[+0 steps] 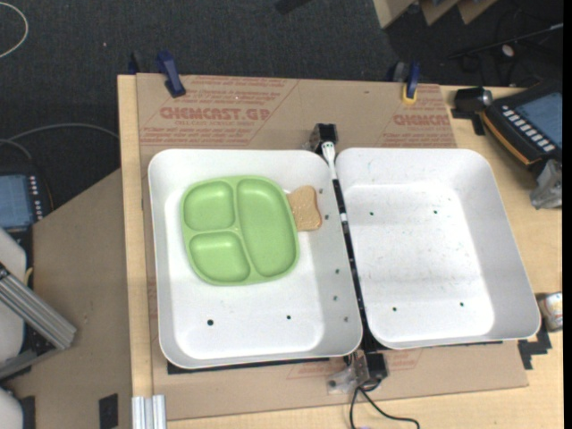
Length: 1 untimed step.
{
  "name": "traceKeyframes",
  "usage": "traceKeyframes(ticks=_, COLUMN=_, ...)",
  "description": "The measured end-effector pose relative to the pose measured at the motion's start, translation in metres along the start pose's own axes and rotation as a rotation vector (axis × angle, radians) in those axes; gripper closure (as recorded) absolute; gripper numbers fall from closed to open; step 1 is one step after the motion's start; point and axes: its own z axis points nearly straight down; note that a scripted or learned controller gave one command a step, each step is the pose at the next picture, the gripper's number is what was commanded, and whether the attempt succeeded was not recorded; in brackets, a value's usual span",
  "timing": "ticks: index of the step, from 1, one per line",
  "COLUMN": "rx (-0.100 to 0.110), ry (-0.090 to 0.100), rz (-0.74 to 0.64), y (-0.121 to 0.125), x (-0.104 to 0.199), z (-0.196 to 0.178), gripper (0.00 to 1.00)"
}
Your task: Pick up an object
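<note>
A light green plate with three compartments (239,231) lies flat in the upper part of the left white bin (250,329). A small tan piece shaped like a slice of bread (307,208) rests against the plate's right edge, near the bin's right wall. The right white bin (429,248) sits beside it.
The two bins meet along a dark seam at the middle of a brown board (223,110). Blue and yellow clamps (170,72) hold the board's far edge. Cables and a small connector (362,378) lie at the front, and a dark device (527,123) sits at far right.
</note>
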Motion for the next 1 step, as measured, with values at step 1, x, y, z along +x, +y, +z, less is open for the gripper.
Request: traceKeyframes(ticks=1, rx=-0.017, ry=-0.009, rz=0.006, y=0.0182, x=-0.0553, z=-0.0268, gripper=1.00)
